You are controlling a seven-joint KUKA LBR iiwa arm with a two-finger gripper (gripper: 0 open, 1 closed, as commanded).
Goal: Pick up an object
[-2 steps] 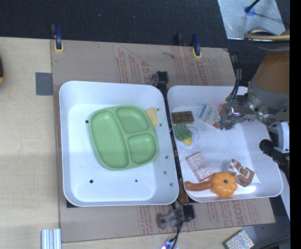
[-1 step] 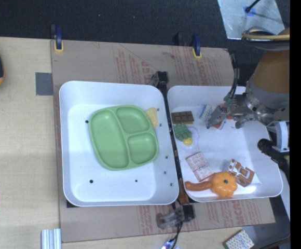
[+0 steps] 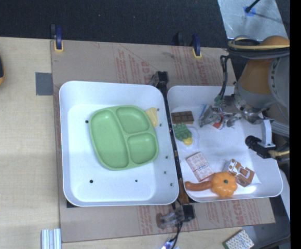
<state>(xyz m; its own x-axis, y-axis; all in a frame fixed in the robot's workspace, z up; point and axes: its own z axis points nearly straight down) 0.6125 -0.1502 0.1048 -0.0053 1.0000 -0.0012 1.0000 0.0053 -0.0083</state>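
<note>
We see the left bin (image 3: 72,139) holding a green divided plate (image 3: 123,136), with a small yellow piece (image 3: 151,116) at its right rim. Right bin (image 3: 275,185): brown block (image 3: 182,118) and green-yellow toy (image 3: 182,134) near the left wall, a patterned card (image 3: 198,165), orange pumpkin (image 3: 223,184), a brown-white packet (image 3: 241,172). Gripper (image 3: 219,117) sits low over the bin's upper part; we can't tell its jaw state or whether it grips anything.
</note>
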